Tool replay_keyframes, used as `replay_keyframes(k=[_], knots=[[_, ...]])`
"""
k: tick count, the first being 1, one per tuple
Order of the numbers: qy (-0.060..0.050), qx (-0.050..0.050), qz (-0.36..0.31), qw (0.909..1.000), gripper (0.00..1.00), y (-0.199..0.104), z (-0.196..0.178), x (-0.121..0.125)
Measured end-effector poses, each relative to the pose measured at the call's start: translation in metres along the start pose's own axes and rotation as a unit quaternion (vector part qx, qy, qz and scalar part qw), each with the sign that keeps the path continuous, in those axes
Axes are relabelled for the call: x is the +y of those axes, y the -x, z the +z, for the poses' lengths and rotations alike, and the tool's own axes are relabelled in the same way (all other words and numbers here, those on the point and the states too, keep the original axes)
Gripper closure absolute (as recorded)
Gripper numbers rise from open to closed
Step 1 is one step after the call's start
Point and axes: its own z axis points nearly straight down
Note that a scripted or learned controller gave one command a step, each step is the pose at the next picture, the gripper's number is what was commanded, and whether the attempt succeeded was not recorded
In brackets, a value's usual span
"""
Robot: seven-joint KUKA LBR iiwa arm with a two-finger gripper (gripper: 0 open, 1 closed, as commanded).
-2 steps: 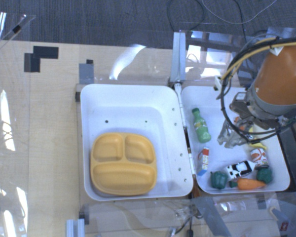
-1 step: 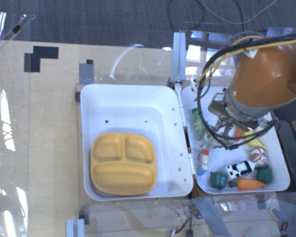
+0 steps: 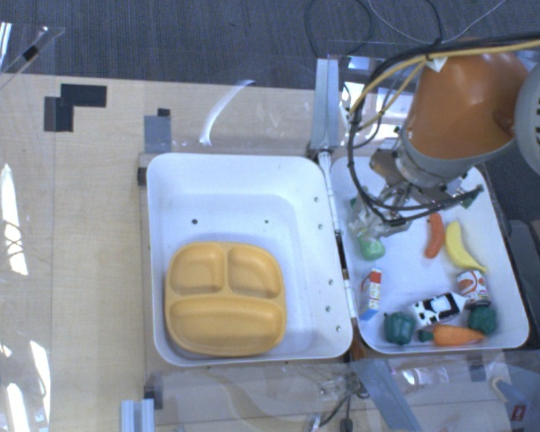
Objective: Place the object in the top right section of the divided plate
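Note:
A yellow divided plate [image 3: 224, 297] lies in the left bin, toward its front, with two small sections at the back and one long section in front. All its sections look bare. My gripper [image 3: 384, 216] hangs low in the right bin, under the orange wrist band, above the bin's left part. A pale green object [image 3: 371, 246] lies just below it. The wrist and cables hide the fingers.
The right bin [image 3: 513, 331] holds several toy foods: a red-orange chili [image 3: 434, 236], a yellow banana [image 3: 462, 247], a small bottle [image 3: 372, 291], a dark green pepper [image 3: 398, 328], a black-and-white cow [image 3: 436, 310], a carrot [image 3: 456, 336]. The left bin [image 3: 234, 187] is bare at the back.

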Motion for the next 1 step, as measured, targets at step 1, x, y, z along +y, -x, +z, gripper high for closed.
replay_keyframes(k=[1], knots=[[0.000, 0.000, -0.085, 0.9964, 1.00, -0.0249, -0.0236, 0.0319]])
